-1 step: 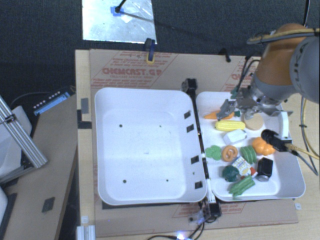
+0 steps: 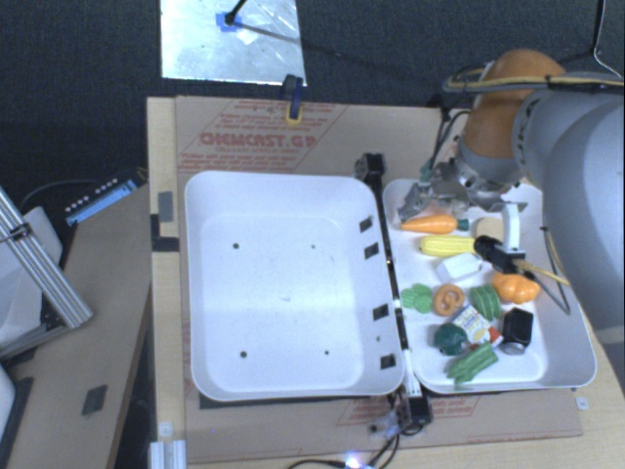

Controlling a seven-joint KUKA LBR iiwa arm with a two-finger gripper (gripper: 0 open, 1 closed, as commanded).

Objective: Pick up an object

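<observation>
Camera view from above: the end effector [image 2: 428,203] hangs over the 11 o'clock corner of the right bin [image 2: 568,364], just inside the rim. Whether it is apart or together cannot be told from this angle, and nothing can be seen clamped in it. A carrot [image 2: 430,225] lies right at its 6 o'clock side, too close to tell whether they touch. A yellow corn cob [image 2: 445,246] lies just beyond the carrot.

The other things crowd the 6 o'clock half of that bin: a broccoli piece [image 2: 417,298], a brown ring [image 2: 449,299], a green pepper [image 2: 485,301], an orange fruit [image 2: 516,287], a dark green piece [image 2: 450,338], green pods [image 2: 473,363] and a black block [image 2: 516,328], most of them touching or nearly so. The pods lie near the rim at 6 o'clock.

Bare floor shows in the right bin along its 3 o'clock wall. The left bin [image 2: 283,291] is all bare white floor. Both bins sit edge to edge on the table [image 2: 161,164].
</observation>
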